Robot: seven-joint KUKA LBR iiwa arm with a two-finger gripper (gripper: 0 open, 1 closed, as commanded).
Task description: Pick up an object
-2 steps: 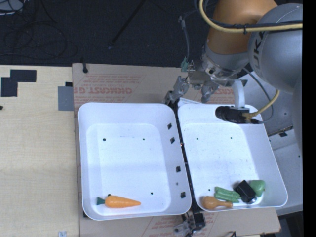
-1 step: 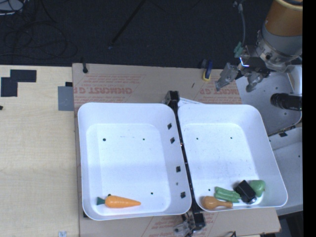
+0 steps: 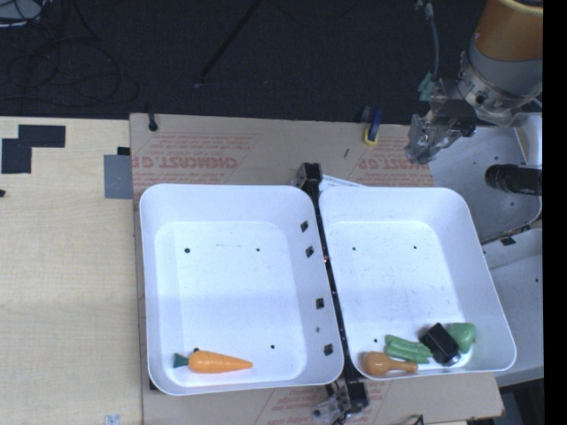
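The tool (image 3: 425,142) was seen raised beyond the right bin (image 3: 483,264), off its far corner; its grip could not be told. The approach step was judged pending: a descent toward the black block (image 3: 440,343) at that bin's near edge would be needed.

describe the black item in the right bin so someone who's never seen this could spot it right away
Start at the right bin, the white tray nearer the arm, and go to its near right corner, where a small cluster lies. The black block sits on top of that cluster, tilted, with a green pea pod to its left and a tan pear-like piece further left. It is the one dark, boxy item among rounded, colourful ones.
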